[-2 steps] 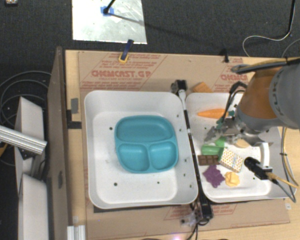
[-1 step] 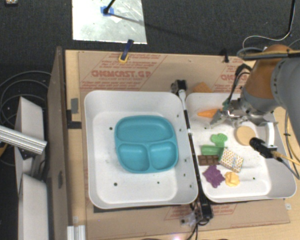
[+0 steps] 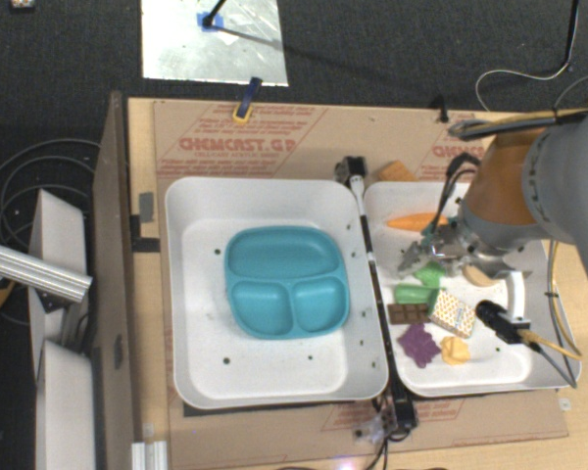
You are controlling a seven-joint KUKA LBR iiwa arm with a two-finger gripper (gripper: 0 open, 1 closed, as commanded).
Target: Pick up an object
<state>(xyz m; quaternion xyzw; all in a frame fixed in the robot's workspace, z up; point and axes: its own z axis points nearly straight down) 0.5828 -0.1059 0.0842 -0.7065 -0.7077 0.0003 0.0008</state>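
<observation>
Inspecting from the near edge, we find a purple toy (image 3: 418,344), a brown block (image 3: 408,312) and a green piece (image 3: 412,292) in the right bin (image 3: 470,385). Above them hangs the gripper (image 3: 426,255); we cannot tell its finger state. Beyond lies a carrot (image 3: 416,221).

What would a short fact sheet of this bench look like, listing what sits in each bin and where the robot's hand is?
left bin: white shallow bin holding a teal three-compartment plastic plate
right bin: white shallow bin with an orange carrot, green block, brown chocolate bar, purple piece, yellow piece
hand: over the right bin, above the green block
</observation>
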